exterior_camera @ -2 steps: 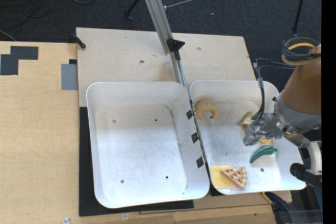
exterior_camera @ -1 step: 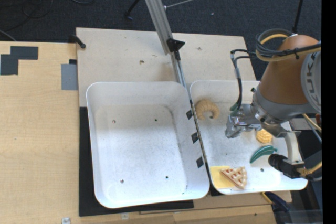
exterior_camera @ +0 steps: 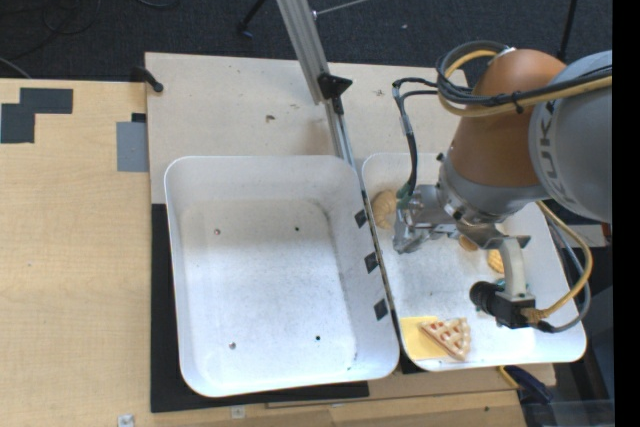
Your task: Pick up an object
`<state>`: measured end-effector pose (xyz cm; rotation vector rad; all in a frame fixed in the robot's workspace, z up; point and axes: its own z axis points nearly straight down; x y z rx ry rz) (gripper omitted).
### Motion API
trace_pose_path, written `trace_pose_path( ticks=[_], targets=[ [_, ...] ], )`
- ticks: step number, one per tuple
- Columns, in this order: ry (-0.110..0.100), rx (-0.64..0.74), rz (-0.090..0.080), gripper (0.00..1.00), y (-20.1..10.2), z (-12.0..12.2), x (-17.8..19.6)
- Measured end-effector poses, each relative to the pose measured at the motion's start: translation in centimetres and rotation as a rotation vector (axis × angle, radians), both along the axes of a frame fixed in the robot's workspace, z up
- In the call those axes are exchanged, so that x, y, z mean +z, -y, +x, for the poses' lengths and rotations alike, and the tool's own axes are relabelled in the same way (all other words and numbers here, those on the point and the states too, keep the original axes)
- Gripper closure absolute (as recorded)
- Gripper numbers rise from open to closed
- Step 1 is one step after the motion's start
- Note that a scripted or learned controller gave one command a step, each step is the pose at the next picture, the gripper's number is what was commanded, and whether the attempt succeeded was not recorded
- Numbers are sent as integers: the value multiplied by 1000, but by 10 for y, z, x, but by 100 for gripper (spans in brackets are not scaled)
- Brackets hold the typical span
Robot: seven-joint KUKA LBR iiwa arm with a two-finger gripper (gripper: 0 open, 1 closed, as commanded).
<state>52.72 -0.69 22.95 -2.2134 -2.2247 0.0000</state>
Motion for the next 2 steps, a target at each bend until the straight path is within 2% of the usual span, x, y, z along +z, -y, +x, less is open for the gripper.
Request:
trace_pose_path(
  ticks=[2],
  targets=[
    [-1,-2,-1,100,-96,38,-6]
  ],
)
